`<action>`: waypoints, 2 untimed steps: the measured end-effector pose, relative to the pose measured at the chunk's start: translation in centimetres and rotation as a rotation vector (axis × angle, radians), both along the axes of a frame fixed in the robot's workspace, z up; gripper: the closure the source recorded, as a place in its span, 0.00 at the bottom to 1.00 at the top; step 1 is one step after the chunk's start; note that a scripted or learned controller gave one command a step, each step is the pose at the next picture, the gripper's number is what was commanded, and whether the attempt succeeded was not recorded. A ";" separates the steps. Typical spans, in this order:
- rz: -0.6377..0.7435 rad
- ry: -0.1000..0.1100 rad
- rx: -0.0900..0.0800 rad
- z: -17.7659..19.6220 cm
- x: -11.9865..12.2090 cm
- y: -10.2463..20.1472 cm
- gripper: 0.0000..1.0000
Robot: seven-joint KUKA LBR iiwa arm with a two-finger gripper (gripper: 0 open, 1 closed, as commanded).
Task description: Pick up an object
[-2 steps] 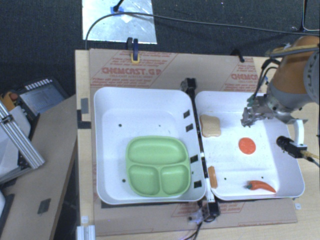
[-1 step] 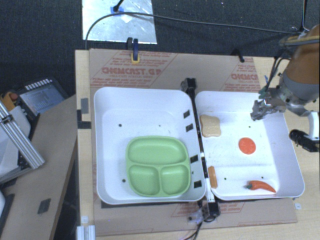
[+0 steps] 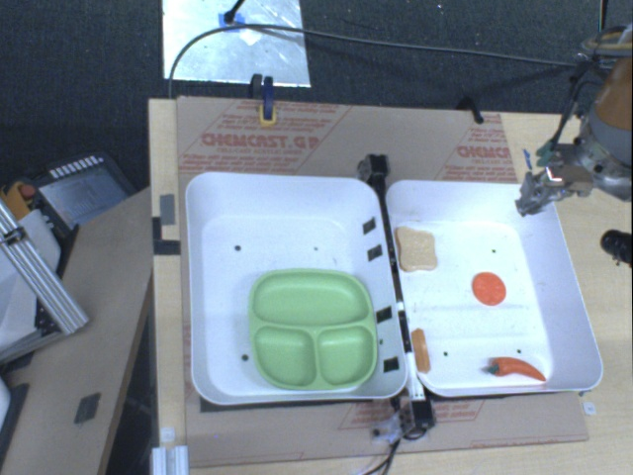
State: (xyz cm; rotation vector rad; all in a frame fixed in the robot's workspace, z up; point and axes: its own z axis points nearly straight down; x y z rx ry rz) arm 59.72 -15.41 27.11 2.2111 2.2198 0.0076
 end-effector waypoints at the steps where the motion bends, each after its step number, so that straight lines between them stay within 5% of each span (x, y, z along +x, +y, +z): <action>1: 0.004 0.008 0.004 -1.2 -0.8 4.4 1.00; 2: 0.006 0.008 0.005 -2.3 -1.5 10.6 1.00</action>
